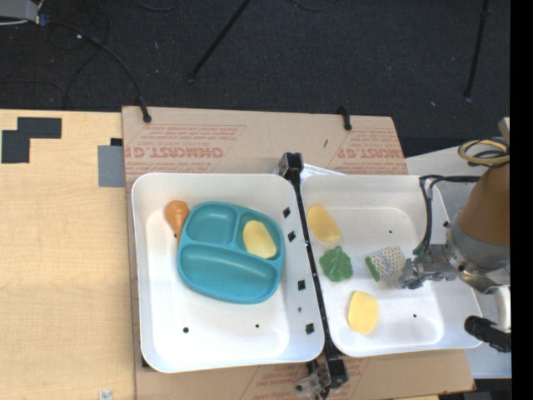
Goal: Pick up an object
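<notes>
We take the divider (304, 257) between the two bins as our landmark. Nearest us, right of the divider and toward the front of the right bin (425, 336), lies a pale yellow wedge (362, 312), flat on the floor and apart from everything else. A little farther back, just right of the divider, sits a green leafy piece (336, 264). Right of it, well away from the divider, a small patterned grey item with a green edge (385, 263) lies on the floor, and the gripper (410, 275) sits low in the bin just beside it on its right. We cannot tell whether the jaws are apart or together, nor whether they touch the item. The arm (487, 223) comes in over the bin's right wall.

Left of the divider, in the left bin (154, 307), a teal sectioned plate (218, 265) rests near the middle. A yellow piece (260, 239) lies in the plate compartment closest to the divider. An orange object (176, 214) touches the plate's far left edge.

Farther back, just right of the divider, another yellow piece (323, 222) lies on the right bin's floor.
</notes>
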Tool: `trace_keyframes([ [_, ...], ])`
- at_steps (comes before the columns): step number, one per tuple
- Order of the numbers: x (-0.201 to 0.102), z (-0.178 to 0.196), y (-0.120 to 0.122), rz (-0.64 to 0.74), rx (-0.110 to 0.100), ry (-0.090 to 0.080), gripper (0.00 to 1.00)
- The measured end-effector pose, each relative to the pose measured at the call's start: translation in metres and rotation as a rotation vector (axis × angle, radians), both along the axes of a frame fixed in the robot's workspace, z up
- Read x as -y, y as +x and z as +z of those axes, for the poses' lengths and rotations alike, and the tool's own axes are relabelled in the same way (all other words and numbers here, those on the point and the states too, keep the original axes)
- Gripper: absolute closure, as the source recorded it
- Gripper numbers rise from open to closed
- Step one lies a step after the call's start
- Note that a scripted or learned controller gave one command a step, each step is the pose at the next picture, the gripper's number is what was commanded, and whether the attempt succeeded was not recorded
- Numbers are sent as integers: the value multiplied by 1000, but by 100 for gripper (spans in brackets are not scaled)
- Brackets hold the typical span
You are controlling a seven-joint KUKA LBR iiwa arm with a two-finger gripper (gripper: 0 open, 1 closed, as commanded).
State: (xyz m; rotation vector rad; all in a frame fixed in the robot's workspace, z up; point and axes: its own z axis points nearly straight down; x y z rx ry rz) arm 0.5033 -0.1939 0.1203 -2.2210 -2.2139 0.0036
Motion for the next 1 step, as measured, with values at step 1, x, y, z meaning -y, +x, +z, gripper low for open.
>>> trace_keyframes([
  [1, -5, 61, 5, 5, 8, -3, 100],
])
